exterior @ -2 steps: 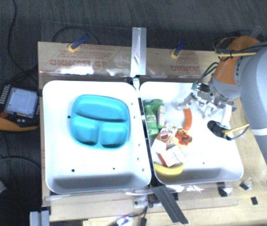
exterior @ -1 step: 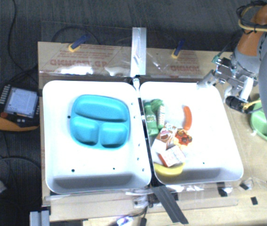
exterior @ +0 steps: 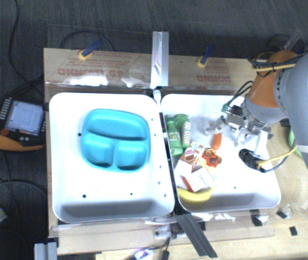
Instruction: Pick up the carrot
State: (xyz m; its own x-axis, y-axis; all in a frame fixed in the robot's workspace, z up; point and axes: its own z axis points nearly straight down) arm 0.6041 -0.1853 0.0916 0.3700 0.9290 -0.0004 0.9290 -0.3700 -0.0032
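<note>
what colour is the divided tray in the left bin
Light blue, turquoise-like; the divided tray shows clearly in the camera view.

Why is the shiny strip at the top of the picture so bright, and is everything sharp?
In the camera view, the plastic sheet behind the bins catches glare; the white bins look evenly lit with soft shadows; small items such as the carrot are slightly blurred.

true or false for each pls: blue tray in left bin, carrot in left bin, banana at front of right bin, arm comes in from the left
1. The blue tray sits in the left bin. True.
2. The carrot lies in the left bin. False: it lies in the right bin, near the gripper.
3. The banana lies at the right bin's front edge. True.
4. The arm reaches in from the view's left. False: from its right.
</note>
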